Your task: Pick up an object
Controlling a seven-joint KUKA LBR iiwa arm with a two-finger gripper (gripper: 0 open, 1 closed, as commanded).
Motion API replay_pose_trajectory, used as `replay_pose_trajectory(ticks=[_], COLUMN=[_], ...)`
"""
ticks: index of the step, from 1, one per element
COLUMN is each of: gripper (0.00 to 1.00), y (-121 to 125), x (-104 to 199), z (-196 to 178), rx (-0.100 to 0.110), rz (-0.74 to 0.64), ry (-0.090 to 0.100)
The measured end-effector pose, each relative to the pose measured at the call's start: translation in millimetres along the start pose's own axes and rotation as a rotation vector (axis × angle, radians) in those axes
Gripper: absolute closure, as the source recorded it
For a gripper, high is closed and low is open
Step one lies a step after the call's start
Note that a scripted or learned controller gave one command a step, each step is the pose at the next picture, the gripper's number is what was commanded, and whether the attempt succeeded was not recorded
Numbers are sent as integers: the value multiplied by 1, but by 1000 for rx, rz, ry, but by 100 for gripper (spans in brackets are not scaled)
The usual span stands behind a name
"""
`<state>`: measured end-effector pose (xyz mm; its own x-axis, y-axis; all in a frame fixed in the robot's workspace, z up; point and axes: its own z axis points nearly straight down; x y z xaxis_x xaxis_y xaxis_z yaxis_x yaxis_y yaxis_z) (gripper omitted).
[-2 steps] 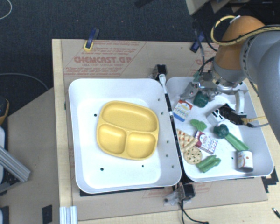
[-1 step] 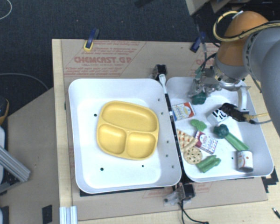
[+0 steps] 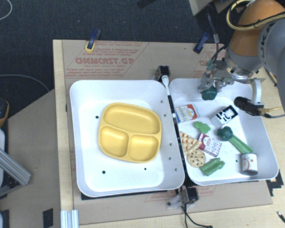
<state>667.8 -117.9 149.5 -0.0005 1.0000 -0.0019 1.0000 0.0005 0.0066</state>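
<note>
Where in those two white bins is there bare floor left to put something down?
Left white bin: bare white floor rings the yellow three-compartment plastic tray, widest along the near edge. Right white bin: crowded through the middle with small toys, from the slice of toy pizza to the green-handled tool; some bare floor near its far-left corner, beside the gripper.

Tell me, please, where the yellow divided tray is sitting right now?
The yellow divided tray lies in the left white bin, roughly at its centre, across the divider from the right bin holding the small items.

Dark grey carpet floor [image 3: 47,13], cable loop [image 3: 0,8] far left, cardboard-topped bench [image 3: 133,56], aluminium framing [image 3: 9,167] near left.
</note>
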Motion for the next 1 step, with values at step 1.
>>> replay_pose_trajectory(ticks=[1], gripper=[100], y=[-5], x=[-5], z=[-61], rx=[-2], rz=[2], ry=[0])
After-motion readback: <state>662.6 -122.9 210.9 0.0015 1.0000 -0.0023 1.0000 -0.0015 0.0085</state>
